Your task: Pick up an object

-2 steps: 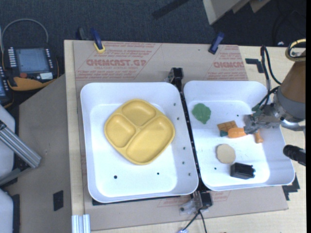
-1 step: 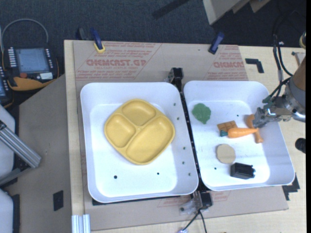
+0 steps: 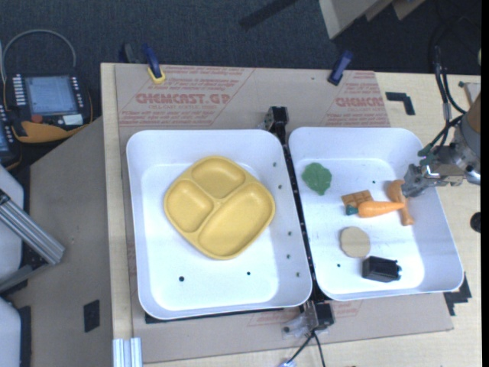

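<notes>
Right bin [image 3: 435,258], claw [image 3: 416,178] at rim

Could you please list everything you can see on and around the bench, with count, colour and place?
bins: two, white, side by side on the bench
divided plate: one, yellow, left bin
broccoli toy: one, green, right bin, upper left
carrot toy: one, orange, right bin, middle
brown block: one, brown, touching the carrot's left end
round disc: one, tan, right bin, lower middle
black block: one, black, right bin, near front edge
clamps: two, blue, board's far edge
handheld pendant: one, grey and orange, far left
tool: one, grey, over right bin's right edge
</notes>
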`<move>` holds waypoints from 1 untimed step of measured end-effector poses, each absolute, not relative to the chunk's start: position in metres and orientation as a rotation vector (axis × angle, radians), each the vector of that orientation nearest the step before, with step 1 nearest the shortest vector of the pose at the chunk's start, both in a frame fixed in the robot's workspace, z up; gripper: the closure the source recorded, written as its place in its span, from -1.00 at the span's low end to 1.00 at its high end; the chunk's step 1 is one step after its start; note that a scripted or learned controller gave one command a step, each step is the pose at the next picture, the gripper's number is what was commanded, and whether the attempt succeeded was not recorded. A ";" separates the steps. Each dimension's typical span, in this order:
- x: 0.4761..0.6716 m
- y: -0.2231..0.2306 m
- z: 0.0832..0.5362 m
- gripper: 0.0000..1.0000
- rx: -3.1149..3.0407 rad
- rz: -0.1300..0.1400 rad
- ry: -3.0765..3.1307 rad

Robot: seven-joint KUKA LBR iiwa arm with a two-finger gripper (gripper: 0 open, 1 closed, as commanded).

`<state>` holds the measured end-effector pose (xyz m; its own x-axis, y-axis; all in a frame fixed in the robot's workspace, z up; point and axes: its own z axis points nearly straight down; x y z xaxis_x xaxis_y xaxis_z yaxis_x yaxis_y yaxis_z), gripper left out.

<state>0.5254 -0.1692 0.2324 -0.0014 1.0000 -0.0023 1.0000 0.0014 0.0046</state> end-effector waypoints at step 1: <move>0.521 -0.116 0.223 1.00 2.218 0.001 2.230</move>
<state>0.5213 -0.1155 0.2235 -0.0056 1.0000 0.0030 1.0000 0.0056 -0.0025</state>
